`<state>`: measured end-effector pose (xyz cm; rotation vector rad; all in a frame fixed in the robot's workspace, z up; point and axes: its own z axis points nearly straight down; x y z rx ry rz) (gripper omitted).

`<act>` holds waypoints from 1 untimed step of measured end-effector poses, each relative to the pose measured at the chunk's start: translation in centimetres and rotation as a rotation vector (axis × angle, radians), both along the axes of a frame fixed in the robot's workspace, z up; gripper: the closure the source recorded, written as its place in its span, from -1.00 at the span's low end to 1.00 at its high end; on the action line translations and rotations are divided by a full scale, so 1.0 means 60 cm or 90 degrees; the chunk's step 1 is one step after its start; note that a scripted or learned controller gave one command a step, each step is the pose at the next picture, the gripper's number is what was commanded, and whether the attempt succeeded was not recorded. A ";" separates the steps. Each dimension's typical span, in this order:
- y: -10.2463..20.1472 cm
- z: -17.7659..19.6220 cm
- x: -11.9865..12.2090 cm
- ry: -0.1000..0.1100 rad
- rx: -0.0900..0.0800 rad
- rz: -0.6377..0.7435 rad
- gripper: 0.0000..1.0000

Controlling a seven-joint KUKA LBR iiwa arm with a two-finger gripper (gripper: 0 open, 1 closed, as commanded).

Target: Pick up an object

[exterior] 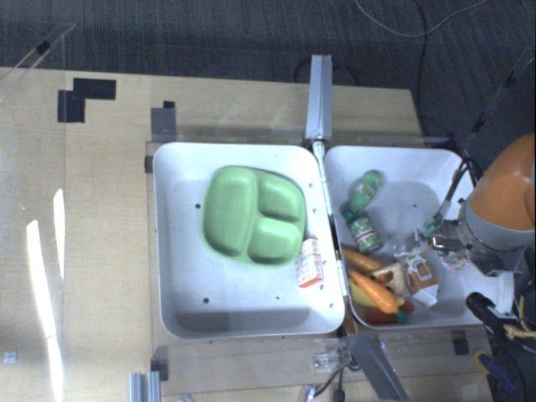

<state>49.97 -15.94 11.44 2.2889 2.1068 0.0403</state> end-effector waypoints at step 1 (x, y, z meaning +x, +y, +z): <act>0.016 -0.043 0.000 0.017 0.001 0.020 -1.00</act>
